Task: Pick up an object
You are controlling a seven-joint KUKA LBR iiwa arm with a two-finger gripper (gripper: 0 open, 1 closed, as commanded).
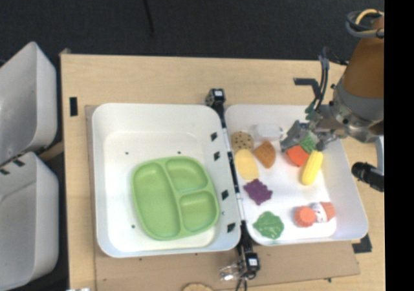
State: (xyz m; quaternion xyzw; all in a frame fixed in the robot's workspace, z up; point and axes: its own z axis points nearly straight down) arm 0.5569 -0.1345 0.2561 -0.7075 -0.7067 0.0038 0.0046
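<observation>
The right bin point(349, 212) holds several toy foods: a brown cookie point(242, 140), a tan waffle piece point(264, 153), a pale yellow piece point(246, 165), purple grapes point(258, 191), a green leafy piece point(268, 225), an orange-and-white item point(314, 214), a yellow corn cob point(312, 167) and a red-orange piece point(296, 155). My gripper point(305, 137) hangs low over the red-orange piece and the corn's upper end, at the bin's back right. Its dark fingers merge with the objects beneath.
The left bin point(107, 154) carries a green three-compartment plate point(173, 197). A ridge with black clips point(226, 154) divides the two bins. The arm point(362, 83) enters from the right above the right bin's far edge.
</observation>
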